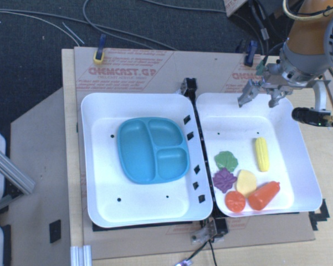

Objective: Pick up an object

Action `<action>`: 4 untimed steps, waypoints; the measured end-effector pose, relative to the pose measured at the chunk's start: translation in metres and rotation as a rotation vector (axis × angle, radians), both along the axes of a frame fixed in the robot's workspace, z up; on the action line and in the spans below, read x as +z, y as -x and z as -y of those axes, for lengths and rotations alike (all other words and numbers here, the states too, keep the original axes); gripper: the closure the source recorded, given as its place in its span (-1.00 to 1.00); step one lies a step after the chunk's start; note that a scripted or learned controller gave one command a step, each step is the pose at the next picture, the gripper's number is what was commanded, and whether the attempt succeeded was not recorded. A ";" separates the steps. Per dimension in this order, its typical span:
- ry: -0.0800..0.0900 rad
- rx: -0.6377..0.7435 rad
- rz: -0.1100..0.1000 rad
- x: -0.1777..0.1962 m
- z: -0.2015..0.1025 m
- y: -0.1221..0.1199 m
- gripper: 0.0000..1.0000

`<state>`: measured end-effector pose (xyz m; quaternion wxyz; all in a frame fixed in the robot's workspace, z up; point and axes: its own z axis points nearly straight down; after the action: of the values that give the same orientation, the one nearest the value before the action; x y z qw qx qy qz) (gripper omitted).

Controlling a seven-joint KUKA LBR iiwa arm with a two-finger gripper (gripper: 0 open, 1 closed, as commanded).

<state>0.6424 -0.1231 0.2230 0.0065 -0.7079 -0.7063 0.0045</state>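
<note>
Overhead, hung a gripper [260, 97] above the far rim of the right bin [299, 132], fingers spread wide and holding nothing. Reached in from the right on a grey arm [305, 54] with an orange band. Stood well apart from every toy in the bin.

Lower in that right bin, lay a small cluster of toy foods. Nearest the gripper, a yellow corn cob [261, 153], lying lengthwise toward the near edge. To its left, a green leafy piece [226, 160]; just below that, a purple bunch [224, 179]. Beside the purple bunch, a pale yellow piece [246, 182], touching or nearly touching a red-orange tomato [235, 201] and an orange carrot [264, 195] at the bin's near side.

In the left bin [100, 165], sat a blue divided tray [153, 149], turned slightly askew, with three compartments. Between the two bins, ran a black divider strip [196, 148]. Under both, showed a brown board [127, 71] with red lettering, held by a yellow-and-blue clamp [100, 53] at the far left corner.
</note>
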 end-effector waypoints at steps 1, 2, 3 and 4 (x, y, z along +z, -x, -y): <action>0.002 0.003 0.015 0.009 0.000 -0.003 -1.00; 0.001 0.002 0.009 -0.052 0.004 0.002 -1.00; 0.001 0.004 0.010 -0.113 -0.001 0.002 -1.00; 0.001 0.003 0.011 -0.139 -0.002 0.002 -1.00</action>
<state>0.6403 -0.1213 0.0836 0.0021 -0.7068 -0.7074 0.0012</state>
